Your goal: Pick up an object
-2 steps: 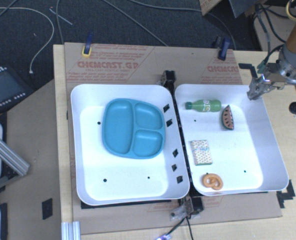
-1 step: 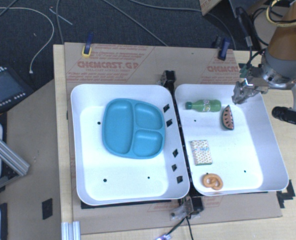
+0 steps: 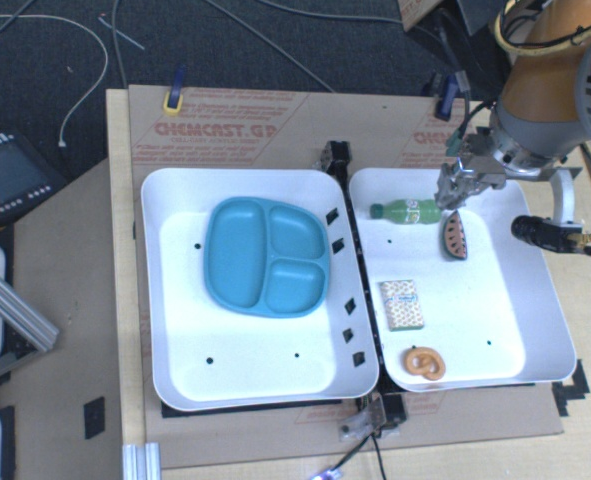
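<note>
The right bin (image 3: 535, 308) holds a green bottle (image 3: 407, 211) lying on its side near the far wall, a watermelon slice (image 3: 456, 236) just right of it, a patterned white packet (image 3: 403, 304) in the middle and a small pretzel (image 3: 425, 363) near the front. My gripper (image 3: 453, 190) hangs over the far part of this bin, right above the bottle's right end and the top of the watermelon slice. Nothing shows between its fingers.
The left bin (image 3: 175, 348) carries a blue divided plate (image 3: 267, 256). A black divider with clips (image 3: 347, 268) runs between the bins. Cables and a black device lie beyond the bench at upper left.
</note>
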{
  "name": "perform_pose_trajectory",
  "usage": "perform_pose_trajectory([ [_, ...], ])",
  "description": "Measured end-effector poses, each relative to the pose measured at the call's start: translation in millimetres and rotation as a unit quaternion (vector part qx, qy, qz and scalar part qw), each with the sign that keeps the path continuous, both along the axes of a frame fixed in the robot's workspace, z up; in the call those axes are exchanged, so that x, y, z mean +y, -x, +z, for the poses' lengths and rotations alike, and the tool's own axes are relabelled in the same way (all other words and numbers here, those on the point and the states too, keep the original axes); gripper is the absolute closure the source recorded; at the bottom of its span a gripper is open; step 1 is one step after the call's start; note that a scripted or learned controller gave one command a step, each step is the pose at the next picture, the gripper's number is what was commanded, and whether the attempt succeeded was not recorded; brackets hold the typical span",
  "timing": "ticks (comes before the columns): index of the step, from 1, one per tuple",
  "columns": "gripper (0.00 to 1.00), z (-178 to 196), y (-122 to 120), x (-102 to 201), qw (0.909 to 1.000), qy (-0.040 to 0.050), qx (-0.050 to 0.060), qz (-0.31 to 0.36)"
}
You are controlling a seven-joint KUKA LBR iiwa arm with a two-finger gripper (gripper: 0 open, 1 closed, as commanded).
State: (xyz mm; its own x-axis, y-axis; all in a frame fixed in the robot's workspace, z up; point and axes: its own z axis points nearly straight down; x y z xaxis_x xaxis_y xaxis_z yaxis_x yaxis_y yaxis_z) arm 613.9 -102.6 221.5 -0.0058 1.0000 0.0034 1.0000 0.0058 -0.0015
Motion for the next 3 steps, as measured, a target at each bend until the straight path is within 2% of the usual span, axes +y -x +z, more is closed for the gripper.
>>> perform_pose_trajectory([
  [1, 1.0, 3, -5, 61, 1.0, 0.0004, -0.001, 0.0],
  [2, 1.0, 5, 11, 111, 1.0, 0.0003, 0.001, 0.0],
  [3, 1.0, 15, 14, 169, 1.0, 0.0002, -0.001, 0.0],
])
